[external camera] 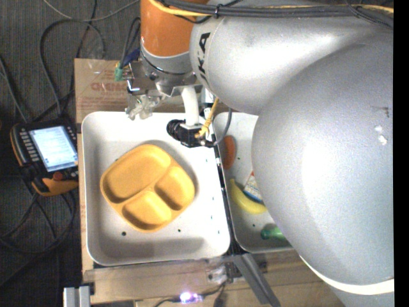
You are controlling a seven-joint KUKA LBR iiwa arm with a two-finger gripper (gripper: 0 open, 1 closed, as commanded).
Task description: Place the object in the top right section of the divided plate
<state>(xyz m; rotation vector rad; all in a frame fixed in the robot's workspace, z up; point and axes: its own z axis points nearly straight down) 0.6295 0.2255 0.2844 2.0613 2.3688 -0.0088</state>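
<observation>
**A:** Starting at the left of the frame, a teach pendant [48, 147] is seen off the bench. Next comes the left bin [102, 242], and the gripper [138, 110] is positioned over its upper-left rim. Whether it is spread or pressed together cannot be told, and no object is seen held by it.

**B:** Noted. The yellow divided plate [148, 187] is lying mid-bin, turned at an angle, with all three sections bare. It is well apart from the gripper.

**A:** The candidates for the object are found further right, in the right bin [238, 234]. An orange-red item [228, 149] is beside that bin's left wall, a banana [246, 200] is below it, and a green item [271, 233] is lower again. All are partly covered by the arm [307, 107].

**B:** So nothing has been delivered yet. With the plate rotated like that, the top right section could be misjudged and a neighbouring section chosen.

**A:** Agreed. If the banana is released off-centre, it could be left straddling a divider or tipped over the plate's rim.

**B:** And in that crowded right bin a grasp could be missed, so that nothing is carried across at all.
</observation>
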